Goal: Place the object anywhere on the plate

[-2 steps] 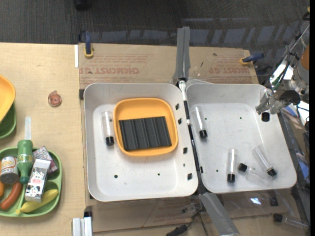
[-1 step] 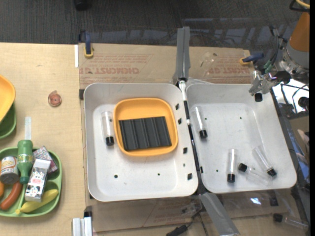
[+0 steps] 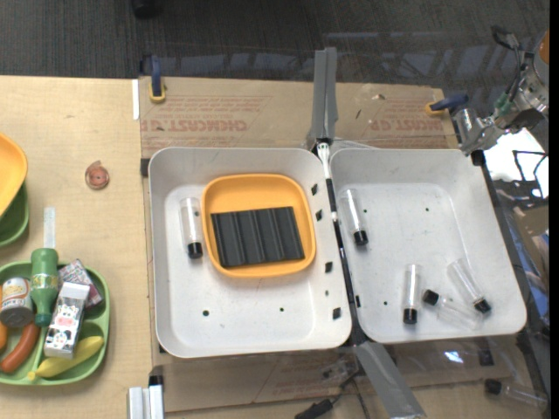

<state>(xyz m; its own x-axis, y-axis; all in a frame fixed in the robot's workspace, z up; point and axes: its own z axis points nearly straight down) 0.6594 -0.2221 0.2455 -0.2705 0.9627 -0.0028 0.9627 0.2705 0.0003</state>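
End effector (image 3: 479, 129) sits at the frame's upper right, partly cut off; finger state cannot be made out. Tabletop (image 3: 70, 138) is pale wood, with brown cardboard under two white bins. Left bin (image 3: 170, 321): orange plate (image 3: 218, 201) carrying a dark ribbed insert, one clear black-capped tube (image 3: 189, 226) just left of it. Right bin (image 3: 498, 234): four similar tubes, two overlapping at lower right.

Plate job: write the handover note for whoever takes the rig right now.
Claw: at the far right corner of the right bin, holding nothing that shows.
Plate: orange, in the left bin, carrying a dark ridged block.
Tubes: one in the left bin beside the plate; four in the right bin, one by the divider, three at the near right.
Done: no tube on the plate.
Left: pick a tube, set it on the plate.
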